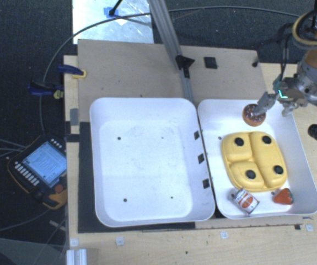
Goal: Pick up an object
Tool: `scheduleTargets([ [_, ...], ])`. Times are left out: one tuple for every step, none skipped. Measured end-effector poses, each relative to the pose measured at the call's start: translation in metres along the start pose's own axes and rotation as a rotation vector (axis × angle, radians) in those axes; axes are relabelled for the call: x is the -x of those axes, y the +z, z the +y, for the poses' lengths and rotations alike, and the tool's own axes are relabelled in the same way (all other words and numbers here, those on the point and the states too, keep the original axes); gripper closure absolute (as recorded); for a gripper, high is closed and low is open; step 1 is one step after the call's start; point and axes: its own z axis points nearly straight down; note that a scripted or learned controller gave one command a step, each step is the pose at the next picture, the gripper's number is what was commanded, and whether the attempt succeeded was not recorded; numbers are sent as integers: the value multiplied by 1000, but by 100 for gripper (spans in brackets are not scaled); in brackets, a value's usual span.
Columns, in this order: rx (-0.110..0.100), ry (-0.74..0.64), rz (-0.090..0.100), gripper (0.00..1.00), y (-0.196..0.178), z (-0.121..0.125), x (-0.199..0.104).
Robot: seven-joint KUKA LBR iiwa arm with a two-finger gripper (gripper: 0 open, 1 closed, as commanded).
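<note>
My gripper (275, 107) hangs over the back edge of the right bin (301, 148), open, its two fingers spread wide. A small brown doughnut with pale sprinkles (252, 115) lies just at the tip of the left finger (263, 102), outside the gap between the fingers. A large yellow four-lobed tray with black dots (254, 160) fills the middle of the right bin. At the bin's front edge lie a small red-and-white can (245, 200) on its side and a red strawberry (283, 196).
The left bin (141, 159) stands beside the right one, joined by black clips along the shared rim. A grey pole (166, 26) slants across the bench's back. A handheld pendant (39, 167) lies off the bench at left.
</note>
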Motion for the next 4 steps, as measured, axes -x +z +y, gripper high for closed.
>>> scheduleTargets([
  [3,-1,0,0,-1,1,0],
  [0,1,-1,0,40,3,-1],
  [-1,-1,0,0,94,3,-11],
  [0,2,1,0,136,-1,-12],
])
